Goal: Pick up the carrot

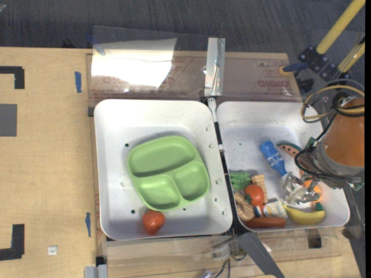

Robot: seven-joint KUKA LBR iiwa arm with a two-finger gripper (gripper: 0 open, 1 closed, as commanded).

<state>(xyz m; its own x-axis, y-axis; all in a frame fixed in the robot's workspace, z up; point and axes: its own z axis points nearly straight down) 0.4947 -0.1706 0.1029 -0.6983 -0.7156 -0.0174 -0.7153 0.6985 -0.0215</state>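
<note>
We see the arm (342,141) reaching down into the right bin (243,126), gripper (299,191) above the banana (305,215); finger state unclear.

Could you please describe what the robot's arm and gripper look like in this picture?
The arm shows a broad orange band above the wrist, with grey below it. Black cables loop around the wrist in several coils. The two-finger gripper is small, of shiny silver metal.

matt green plastic tray (168,172), smooth white bins (110,132), pale wooden bench (46,155), glossy banana (306,215)
</note>
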